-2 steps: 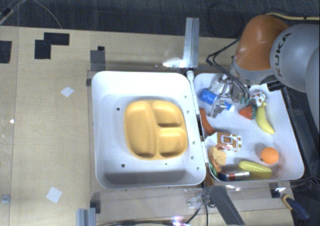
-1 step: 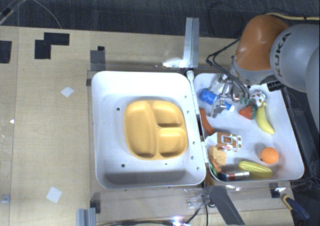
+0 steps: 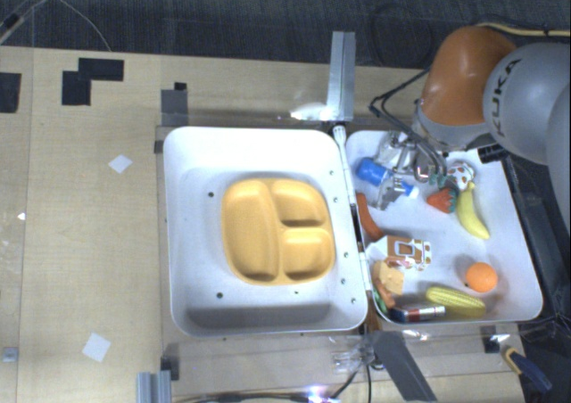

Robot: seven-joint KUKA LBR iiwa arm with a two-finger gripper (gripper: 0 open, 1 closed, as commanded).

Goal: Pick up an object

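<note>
Blue object [image 3: 372,169] is lying under our pincer [image 3: 399,176] in the right bin [image 3: 522,254], and we are not seeing if the pincer is gripping.

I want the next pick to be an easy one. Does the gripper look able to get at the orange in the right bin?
Probably yes. The orange lies apart from its neighbours near the right bin's front corner, uncovered from above. The gripper hangs over the same bin's far end, by the blue object.
</note>
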